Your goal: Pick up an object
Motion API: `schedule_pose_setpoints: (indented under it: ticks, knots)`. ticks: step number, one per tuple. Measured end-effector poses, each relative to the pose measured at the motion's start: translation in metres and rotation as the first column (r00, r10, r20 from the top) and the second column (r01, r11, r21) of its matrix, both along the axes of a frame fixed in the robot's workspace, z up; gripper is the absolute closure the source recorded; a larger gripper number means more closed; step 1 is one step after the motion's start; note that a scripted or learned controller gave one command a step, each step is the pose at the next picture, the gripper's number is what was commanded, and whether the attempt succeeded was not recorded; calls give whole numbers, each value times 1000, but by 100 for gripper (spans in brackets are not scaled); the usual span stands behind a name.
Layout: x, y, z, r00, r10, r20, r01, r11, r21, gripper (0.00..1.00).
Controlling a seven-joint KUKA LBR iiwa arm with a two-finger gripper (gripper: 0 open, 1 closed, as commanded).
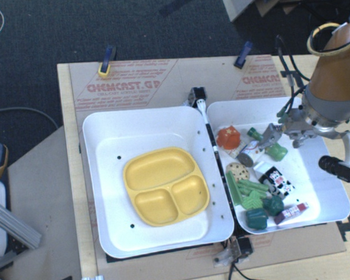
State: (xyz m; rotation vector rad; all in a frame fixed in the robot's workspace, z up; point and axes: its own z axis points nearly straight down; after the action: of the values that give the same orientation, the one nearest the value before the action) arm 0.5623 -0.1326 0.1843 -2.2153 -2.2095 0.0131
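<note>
Several small items crowd the right bin (332,206) beneath the tool (274,136), whose state I cannot tell; a grasp risks slipping off neighbours.

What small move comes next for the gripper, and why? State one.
Probably a short descent. The gripper hangs over the right bin beside the green object with nothing visibly between its fingers, so lowering onto that piece seems the closest chance.

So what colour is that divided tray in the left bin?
Yellow: the divided tray is plain yellow all over, seen clearly in the camera view.
</note>
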Motion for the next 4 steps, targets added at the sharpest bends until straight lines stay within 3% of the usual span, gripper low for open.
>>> schedule_pose_setpoints:
  ticks: [1, 2, 3, 4]
  knots:
    - [3, 0, 7, 1000, 3, 14, -3, 1000, -2, 0]
    - [7, 6, -54, 1000, 3, 8, -3, 1000, -1, 0]
    - [16, 8, -72, 999, 7, 41, -6, 1000, -4, 0]
    - [15, 6, -64, 999, 4, 38, -4, 1000, -5, 100]
